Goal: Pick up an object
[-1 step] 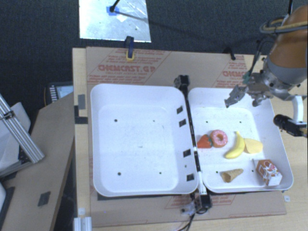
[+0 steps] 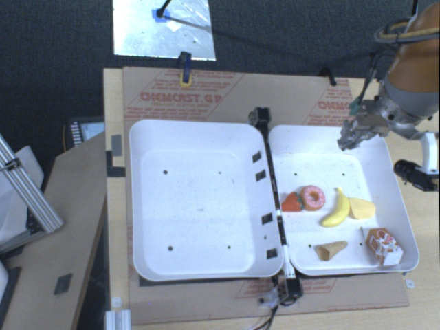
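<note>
Six small objects are gathered in the right-hand shallow white plastic bin, in the lower right of the frame: a red strawberry-shaped toy, a pink-iced ring doughnut touching it, a yellow curved banana, a pale yellow wedge just beside the banana, a tan cone-shaped piece nearer the bottom edge, and a small red-and-white printed carton in the bin's lower right corner. The left-hand white bin occupies the middle of the frame.

The grey two-finger gripper is seen in the upper right, over the top edge of the right-hand bin, below the arm's orange band. Whether it is spread or closed cannot be told; nothing is seen held in it.

All six objects lie below the gripper in the frame and well apart from it, the doughnut and banana nearest, the carton farthest.

For the step in hand, judged to be the approach, one isolated target would best be chosen. The cone stands clear of its neighbours, so a descent there is less likely to nudge other pieces. The strawberry and doughnut touch, and a grasp there risks catching both or neither. The gripper should be centred over the chosen piece before it is lowered.
</note>
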Robot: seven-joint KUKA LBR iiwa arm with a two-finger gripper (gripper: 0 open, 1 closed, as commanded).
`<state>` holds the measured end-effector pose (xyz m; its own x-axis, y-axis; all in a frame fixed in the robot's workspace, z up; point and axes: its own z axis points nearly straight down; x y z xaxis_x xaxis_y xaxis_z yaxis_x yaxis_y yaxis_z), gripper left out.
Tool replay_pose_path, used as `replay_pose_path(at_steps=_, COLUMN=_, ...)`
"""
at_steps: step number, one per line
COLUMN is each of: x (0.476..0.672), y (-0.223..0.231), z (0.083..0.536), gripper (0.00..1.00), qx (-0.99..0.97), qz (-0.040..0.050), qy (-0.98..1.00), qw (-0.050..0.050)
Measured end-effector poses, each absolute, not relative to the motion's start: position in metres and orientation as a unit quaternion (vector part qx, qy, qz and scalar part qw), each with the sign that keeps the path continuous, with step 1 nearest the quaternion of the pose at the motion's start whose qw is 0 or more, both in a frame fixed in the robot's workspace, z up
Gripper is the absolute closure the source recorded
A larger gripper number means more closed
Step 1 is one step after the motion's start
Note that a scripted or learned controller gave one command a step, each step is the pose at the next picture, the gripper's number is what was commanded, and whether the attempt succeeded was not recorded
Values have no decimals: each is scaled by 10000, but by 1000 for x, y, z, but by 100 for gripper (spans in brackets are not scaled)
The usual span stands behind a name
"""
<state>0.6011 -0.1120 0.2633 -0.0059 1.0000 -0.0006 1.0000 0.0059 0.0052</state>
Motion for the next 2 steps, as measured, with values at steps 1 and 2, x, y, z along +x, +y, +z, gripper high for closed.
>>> replay_pose_path(at_steps=1, x=544, y=-94, z=235, gripper=100, qx=7070, qz=-11, qy=7072, qw=-21)
replay_pose_path(at_steps=2, x=500, y=-135, z=193, gripper=100, qx=7086, qz=-18, qy=7056, qw=-10)
